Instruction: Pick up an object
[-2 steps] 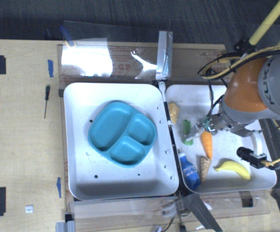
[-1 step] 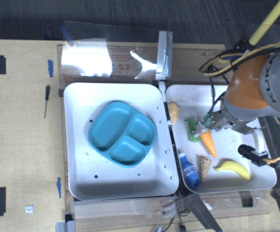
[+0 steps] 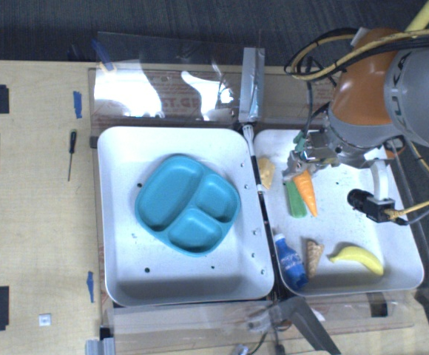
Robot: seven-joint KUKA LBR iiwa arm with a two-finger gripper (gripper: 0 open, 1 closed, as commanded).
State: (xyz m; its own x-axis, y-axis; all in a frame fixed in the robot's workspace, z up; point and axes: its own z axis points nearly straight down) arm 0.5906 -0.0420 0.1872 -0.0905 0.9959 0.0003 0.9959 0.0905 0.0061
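Toy carrot (image 3: 306,191), orange, lying beside a green stick (image 3: 296,200) at the ten o'clock part of the right bin (image 3: 410,268); pincer (image 3: 303,163) poised directly over its top end for a grasp, finger state cannot be told.

We see arm (image 3: 414,87): grey rounded casing, glossy, with broad orange band (image 3: 362,87) above wrist; black and yellow cables (image 3: 325,50) looping over orange section; wrist hardware silver metal, small and cluttered; gripper (image 3: 303,165) metallic grey, detail too fine for us to read; black cylindrical fitting (image 3: 366,202) on white bracket, yellow cable running from it
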